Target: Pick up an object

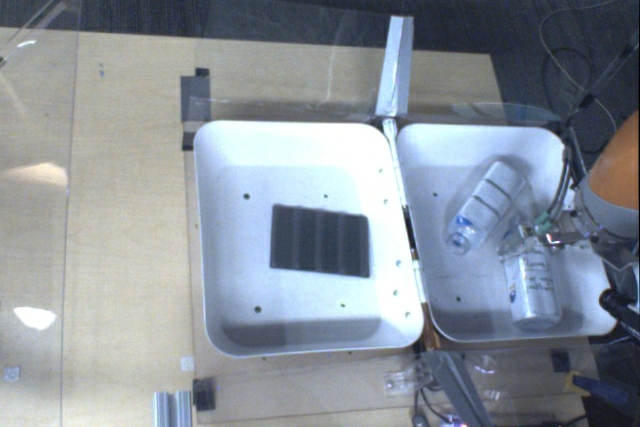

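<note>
In the right bin [440, 305] a clear plastic bottle [484, 205] lies tilted, its cap pointing to the lower left. Just below it, near the bin's right wall, lies a silvery can-like container [533, 287] with dark print. My gripper [533, 233] hangs low between these two, at the bottle's lower right and right above the container's top end. The arm's orange band [618, 163] comes in from the right edge. A black ridged rectangular block [320, 240] lies flat in the middle of the left bin [230, 165].
The two bins touch along a shared rim [405, 225]. A metal post [394, 67] stands behind that joint. Cables [585, 75] hang at the upper right, and clear plastic parts [440, 380] lie on the bench in front of the right bin.
</note>
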